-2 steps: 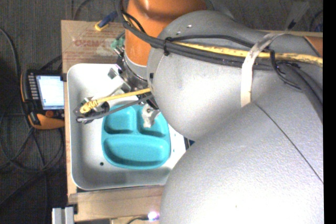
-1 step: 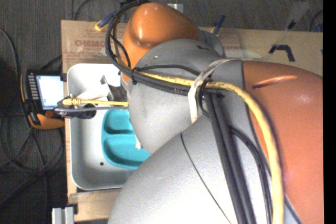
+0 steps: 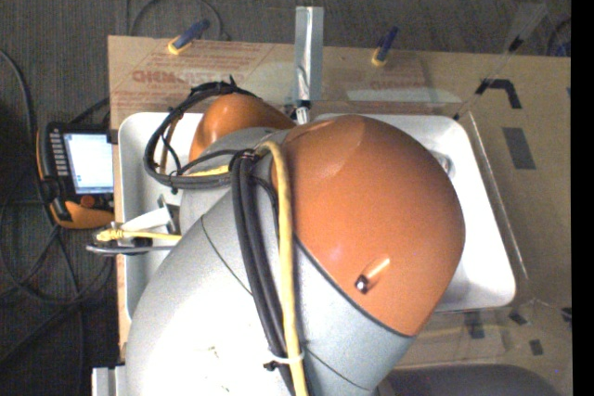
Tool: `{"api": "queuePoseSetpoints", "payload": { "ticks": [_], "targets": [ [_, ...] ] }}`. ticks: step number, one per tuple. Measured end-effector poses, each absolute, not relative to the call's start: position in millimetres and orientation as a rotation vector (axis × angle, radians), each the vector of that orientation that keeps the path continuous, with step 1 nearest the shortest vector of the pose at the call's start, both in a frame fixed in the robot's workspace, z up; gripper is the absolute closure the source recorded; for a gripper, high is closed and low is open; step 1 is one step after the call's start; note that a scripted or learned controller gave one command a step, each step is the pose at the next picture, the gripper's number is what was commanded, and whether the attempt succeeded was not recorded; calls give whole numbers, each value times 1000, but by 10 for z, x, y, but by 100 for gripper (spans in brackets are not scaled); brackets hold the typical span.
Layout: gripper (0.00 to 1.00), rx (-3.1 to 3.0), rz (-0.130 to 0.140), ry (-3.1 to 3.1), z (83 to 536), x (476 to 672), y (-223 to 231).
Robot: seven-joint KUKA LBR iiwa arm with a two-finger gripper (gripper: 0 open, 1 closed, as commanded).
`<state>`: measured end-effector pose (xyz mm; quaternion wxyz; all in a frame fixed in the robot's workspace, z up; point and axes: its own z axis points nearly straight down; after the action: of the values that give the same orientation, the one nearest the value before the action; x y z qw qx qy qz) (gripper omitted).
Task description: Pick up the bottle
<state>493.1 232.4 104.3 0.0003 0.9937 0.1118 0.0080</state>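
Looming arm (image 3: 353, 227) covering both white bins (image 3: 483, 199)

I see the brown worktop (image 3: 538, 162) carrying 2 white bins (image 3: 483, 227); behind the bins, 2 clamps (image 3: 187, 36) grip the worktop's far edge beside an upright metal post (image 3: 308, 51).

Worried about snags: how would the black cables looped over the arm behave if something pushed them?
The black cables would probably flex rather than resist, since they bow out in a loose loop beyond the arm. They would likely spring back, because lower down they run close along the arm beside the yellow cable.
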Motion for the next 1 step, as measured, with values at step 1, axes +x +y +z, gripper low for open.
{"api": "queuePoseSetpoints", "payload": {
  "ticks": [1],
  "targets": [
    [100, 3117, 22, 357, 1115, 4920, 2326]
  ]
}}
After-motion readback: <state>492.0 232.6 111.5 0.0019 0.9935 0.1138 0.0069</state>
